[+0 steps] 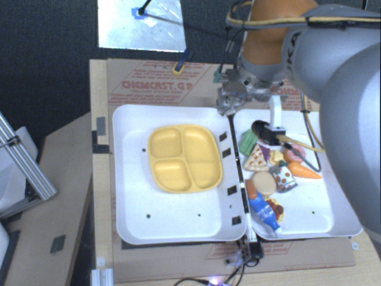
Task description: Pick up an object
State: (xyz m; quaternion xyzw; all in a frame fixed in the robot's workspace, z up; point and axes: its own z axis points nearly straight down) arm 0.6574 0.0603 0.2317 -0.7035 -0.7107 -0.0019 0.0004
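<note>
Tool is parked at the far end of the ridge where the two white bins meet, right over the back rims. From this angle I honestly can't tell whether it's open or closed, and I can't see anything in its grip.

All the small stuff is piled in the right bin, bunched against the divider side:
- green piece at the back of the pile, closest to the tool
- pizza slice just in front of it, touching it
- pink piece and an orange carrot out toward the middle of the bin, the carrot lying flat with its tip pointing away from the divider
- small can tipped over beside a round tan piece
- blue packet nearest the front, lying along the divider

Everything in that heap is touching or overlapping its neighbour, so it's hard to make out clean edges.

Left bin has a yellow plate with three compartments, lying flat and turned a bit askew, well apart from the pile.

Both bins sit on a cardboard sheet with red print, on the counter
</note>
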